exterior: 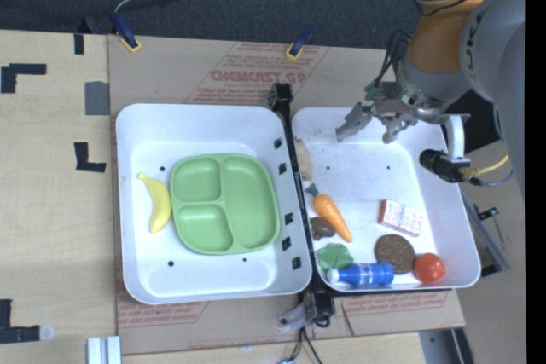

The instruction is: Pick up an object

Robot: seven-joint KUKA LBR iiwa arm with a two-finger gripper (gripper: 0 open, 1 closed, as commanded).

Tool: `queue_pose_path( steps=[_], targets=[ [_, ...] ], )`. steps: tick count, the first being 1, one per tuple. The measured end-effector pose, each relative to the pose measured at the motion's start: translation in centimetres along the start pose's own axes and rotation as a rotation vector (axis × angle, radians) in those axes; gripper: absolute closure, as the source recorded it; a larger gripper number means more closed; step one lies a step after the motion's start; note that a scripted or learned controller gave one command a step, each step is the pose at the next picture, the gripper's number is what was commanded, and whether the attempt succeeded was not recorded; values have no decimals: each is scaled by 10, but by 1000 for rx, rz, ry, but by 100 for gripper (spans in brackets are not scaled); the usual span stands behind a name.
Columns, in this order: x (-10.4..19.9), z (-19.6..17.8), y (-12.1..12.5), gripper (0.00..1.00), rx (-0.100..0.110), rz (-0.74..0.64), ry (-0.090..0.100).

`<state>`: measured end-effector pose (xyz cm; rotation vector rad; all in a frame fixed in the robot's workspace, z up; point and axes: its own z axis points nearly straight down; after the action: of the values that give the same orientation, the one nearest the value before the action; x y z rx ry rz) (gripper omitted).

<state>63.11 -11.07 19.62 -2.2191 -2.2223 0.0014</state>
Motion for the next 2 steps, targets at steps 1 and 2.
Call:
queue_pose_path(
  steps=[1,2],
  targets=[
    [16,34,-49,0,2,1,0],
    [16,110,-85,0,-3,1,1]
  ],
)
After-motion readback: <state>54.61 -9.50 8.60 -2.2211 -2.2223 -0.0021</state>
